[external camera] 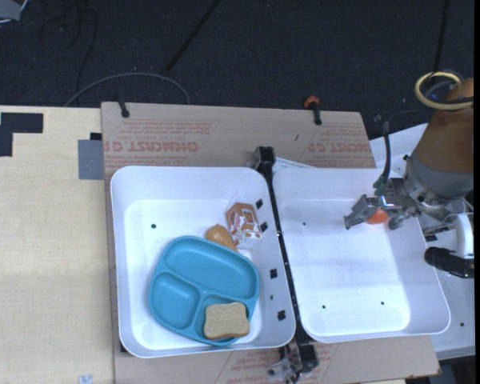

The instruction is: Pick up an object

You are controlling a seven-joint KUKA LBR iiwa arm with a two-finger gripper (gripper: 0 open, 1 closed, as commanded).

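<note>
Tan bread slice (226, 320) lies on compartmented blue tray (194, 282) in left bin (136, 214).

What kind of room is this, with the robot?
Probably a robot lab: a grey arm's gripper over two white bins, toy food on a blue tray, and cables on the floor.

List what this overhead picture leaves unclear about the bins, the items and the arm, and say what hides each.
- Orange object, camera view: partly behind the blue tray; its identity is unclear.
- Wrapped packet: print too small to read.
- Gripper: too blurred to tell its grip or what the orange spot is.
- Right bin: the arm covers its far right corner.
</note>
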